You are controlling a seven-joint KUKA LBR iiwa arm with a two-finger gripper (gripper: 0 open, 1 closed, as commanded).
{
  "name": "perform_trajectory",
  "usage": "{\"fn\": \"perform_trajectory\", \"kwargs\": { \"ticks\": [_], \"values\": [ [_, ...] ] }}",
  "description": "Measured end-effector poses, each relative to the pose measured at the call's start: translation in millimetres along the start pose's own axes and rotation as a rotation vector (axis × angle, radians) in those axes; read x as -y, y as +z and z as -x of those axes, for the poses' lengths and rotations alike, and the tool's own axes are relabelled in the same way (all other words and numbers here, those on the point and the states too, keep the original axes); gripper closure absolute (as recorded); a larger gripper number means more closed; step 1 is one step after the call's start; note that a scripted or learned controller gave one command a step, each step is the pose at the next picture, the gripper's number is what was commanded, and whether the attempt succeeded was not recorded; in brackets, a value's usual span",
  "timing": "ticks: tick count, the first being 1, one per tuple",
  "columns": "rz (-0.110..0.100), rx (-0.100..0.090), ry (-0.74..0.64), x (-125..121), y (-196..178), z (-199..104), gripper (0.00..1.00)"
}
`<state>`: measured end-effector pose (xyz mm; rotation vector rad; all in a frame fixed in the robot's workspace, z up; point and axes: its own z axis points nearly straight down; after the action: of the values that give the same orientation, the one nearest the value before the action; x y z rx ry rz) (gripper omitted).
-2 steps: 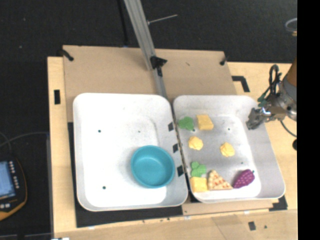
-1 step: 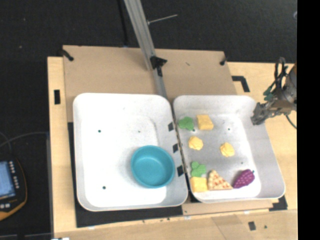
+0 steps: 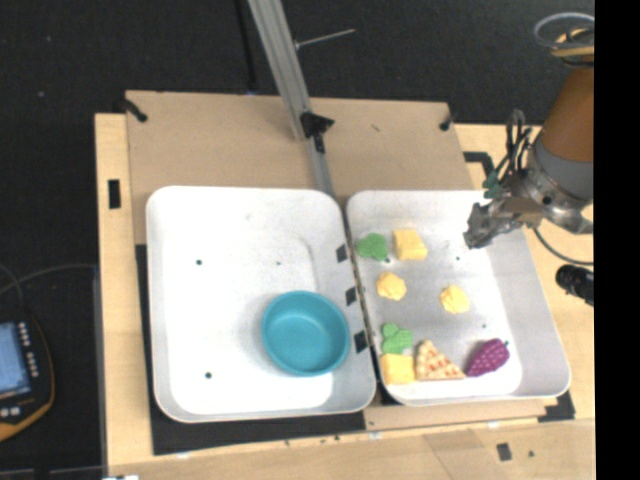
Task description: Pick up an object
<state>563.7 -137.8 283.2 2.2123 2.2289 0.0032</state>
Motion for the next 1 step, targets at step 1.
{"fn": "perform_trajectory", "kwargs": {
  "ticks": [1],
  "values": [
    [-0.002, 0.0, 0.001, -10.0, 16.6, -51.1, 1.0]
  ]
}}
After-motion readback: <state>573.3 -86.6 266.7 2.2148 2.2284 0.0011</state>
